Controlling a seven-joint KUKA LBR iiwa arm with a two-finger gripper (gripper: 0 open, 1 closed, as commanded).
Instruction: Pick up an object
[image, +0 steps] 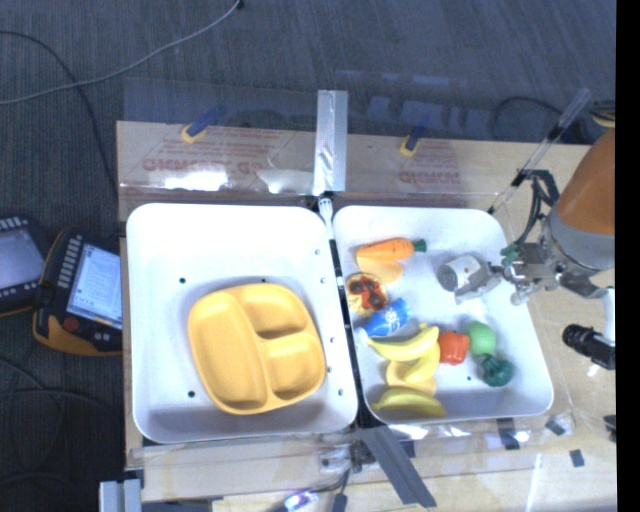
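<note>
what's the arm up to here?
Pick attempt in progress. The gripper sits over the upper part of the right bin, with nothing visibly held. Toy food is piled in that bin: carrot, bananas, green pieces. The left bin holds a yellow divided tray.

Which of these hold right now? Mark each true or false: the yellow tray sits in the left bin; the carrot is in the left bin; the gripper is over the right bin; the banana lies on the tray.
1. The yellow tray sits in the left bin. True.
2. The carrot is in the left bin. False: it lies in the right bin.
3. The gripper is over the right bin. True.
4. The banana lies on the tray. False: it is in the right bin.
</note>
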